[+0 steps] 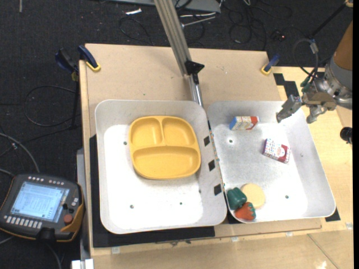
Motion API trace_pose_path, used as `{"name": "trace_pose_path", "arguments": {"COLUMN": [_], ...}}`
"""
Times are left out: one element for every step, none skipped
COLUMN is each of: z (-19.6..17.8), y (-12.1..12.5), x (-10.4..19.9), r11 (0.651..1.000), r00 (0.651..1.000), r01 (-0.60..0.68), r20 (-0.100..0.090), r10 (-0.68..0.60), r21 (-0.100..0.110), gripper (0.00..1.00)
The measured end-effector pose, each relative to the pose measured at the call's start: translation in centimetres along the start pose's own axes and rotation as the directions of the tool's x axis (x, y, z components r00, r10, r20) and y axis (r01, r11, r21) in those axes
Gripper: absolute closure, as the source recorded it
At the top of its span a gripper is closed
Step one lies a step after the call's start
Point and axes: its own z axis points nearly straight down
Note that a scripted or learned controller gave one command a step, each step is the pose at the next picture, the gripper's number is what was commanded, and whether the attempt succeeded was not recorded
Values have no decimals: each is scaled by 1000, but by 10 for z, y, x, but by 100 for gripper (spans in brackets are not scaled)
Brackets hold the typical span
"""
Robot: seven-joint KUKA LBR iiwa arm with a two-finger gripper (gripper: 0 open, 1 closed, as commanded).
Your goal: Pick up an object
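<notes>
A: Gripper (pixel 303 110) hangs over the far right corner of the right bin (pixel 314 203); its two fingers (pixel 286 109) stand apart with nothing between them.

B: And the things to grab?

A: Four of them in that bin; a small white carton with a red and blue end (pixel 244 122) lies near the far edge, left of the gripper and clear of it; a red and white patterned box (pixel 276 150) lies tilted near the middle right, below the gripper.

B: Near corner?

A: A cluster there; a pale yellow disc (pixel 253 194) touches a green toy (pixel 236 196), and a red-orange toy (pixel 245 211) sits just beside them against the rim.

B: Left bin?

A: The left bin (pixel 112 206) carries a yellow divided plate (pixel 165 147), three compartments, set toward its far half; both bins rest side by side on the counter (pixel 140 72).

B: Anything else?

A: A grey pole (pixel 174 29) slants in from the top to the seam between the bins; a teach pendant (pixel 39 206) lies on the floor at lower left.
</notes>
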Motion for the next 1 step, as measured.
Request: {"name": "trace_pose_path", "arguments": {"z": [0], "y": [0], "x": [0], "r11": [1000], "r00": [1000], "r01": [1], "r20": [1], "r10": [-1], "r21": [0], "gripper": [0]}}
